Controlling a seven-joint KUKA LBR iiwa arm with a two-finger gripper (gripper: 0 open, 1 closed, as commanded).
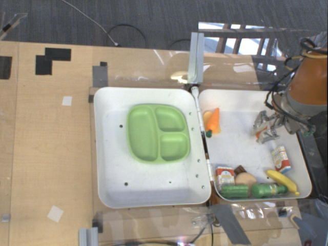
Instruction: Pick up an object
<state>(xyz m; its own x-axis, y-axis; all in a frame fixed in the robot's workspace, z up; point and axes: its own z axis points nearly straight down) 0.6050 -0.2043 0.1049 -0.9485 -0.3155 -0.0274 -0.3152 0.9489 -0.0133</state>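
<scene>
Two shallow white bins are sitting side by side on the wooden tabletop [46, 152]. The left bin [115, 188] is holding one thing: a green divided plate [158, 133] with three compartments, lying flat near the bin's middle.

The right bin [241, 104] is carrying the loose items. One orange carrot [214, 121] is lying against the left wall near the far end, touching a pale rounded piece [207, 118] just beside it. Along the near wall a row is crowding together: one small red and white carton [225, 176], one brown-topped rounded item [244, 178], one green cucumber [234, 191], one green bottle [268, 190] and one yellow banana [282, 180] lying at a slant. One small red and white can [280, 158] is lying on its side just beyond the banana, near the right wall.

The arm, with its orange band [309, 81], is reaching in from the right, and the pincer [265, 128] is hanging over the right bin's far-right part, above bare floor and well apart from the carrot. Its fingers are spreading apart, grasping nothing; the can is lying near it, toward the near side.
</scene>
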